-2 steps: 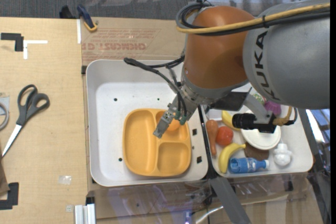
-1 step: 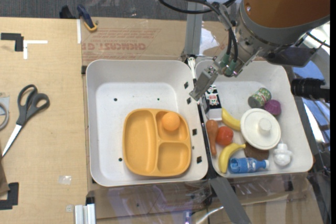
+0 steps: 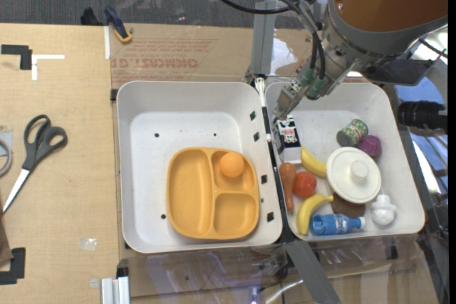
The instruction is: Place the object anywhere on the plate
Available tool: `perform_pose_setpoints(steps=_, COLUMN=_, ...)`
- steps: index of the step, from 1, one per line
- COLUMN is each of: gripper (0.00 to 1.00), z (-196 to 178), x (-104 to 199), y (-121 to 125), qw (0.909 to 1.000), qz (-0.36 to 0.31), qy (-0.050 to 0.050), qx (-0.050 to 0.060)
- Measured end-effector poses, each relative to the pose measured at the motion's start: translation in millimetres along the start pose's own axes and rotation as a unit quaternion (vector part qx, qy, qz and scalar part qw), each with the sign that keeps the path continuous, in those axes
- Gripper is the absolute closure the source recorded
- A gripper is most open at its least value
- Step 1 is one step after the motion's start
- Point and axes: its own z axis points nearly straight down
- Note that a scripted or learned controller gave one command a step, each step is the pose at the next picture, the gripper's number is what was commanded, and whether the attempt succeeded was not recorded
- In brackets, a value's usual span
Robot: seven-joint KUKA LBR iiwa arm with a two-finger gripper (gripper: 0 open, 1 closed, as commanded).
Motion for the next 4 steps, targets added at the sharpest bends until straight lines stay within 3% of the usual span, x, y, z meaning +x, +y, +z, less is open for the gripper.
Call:
perform_pose_setpoints(steps=2, gripper=1.00, z=211, x=17, y=11, qw=0.9992, qz=0.040, qy=0.002, qx=0.001)
perform_pose_setpoints(steps=3, gripper=1.00, z=206, x=8, y=4, qw=0.9842, qz=0.177, qy=0.002, qx=0.000)
perform_pose_setpoints(steps=4, gripper=0.00, z=206, x=8, y=3, qw=0.9841, qz=0.177, qy=0.002, qx=0.000)
